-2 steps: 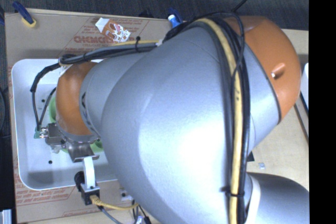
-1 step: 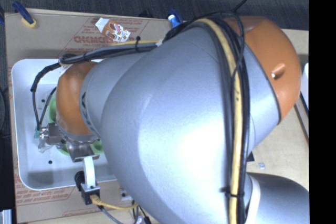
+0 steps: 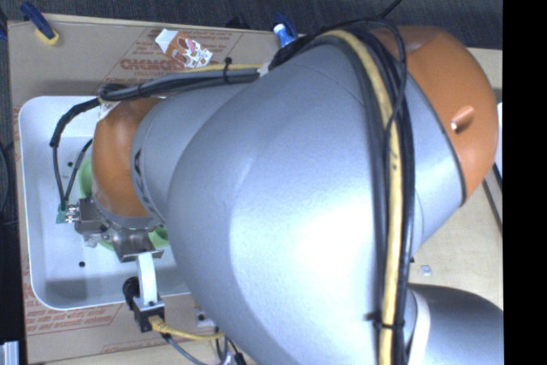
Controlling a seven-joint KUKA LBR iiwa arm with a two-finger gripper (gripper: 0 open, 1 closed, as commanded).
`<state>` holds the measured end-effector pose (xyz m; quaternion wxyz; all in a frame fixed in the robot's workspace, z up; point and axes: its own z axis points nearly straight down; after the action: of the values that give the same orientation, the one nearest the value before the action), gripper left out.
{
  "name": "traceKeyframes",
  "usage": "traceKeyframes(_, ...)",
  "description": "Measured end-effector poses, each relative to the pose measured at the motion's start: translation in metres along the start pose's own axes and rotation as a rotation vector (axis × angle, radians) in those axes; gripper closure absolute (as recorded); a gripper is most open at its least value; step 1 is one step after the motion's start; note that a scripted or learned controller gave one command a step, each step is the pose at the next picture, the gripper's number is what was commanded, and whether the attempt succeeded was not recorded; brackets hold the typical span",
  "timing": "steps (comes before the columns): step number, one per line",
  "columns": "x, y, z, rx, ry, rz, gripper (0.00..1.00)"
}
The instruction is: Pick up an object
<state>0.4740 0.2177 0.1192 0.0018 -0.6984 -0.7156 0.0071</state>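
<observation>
Against the left bin's [image 3: 38, 184] middle, under the arm's [image 3: 325, 201] wrist, a green object [image 3: 86, 176] is glimpsed, mostly hidden; its stiffness, weight and best grasp point cannot be judged.

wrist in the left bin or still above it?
In over it; how low, cannot tell. The orange-banded wrist sits inside the outline of the left bin, and the arm covers whatever lies underneath.
</observation>
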Motion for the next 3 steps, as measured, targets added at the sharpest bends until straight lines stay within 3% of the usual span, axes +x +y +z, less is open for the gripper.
traceKeyframes(1, -0.0003, 0.0003, -0.0006, -0.001, -0.001, -0.001, 0.0)
traceKeyframes(2, 0.0002, 0.0005, -0.0104, -0.001, -0.001, -0.003, 1.0)
traceKeyframes(3, 0.0002, 0.0004, -0.0103, -0.001, -0.001, -0.003, 0.0)
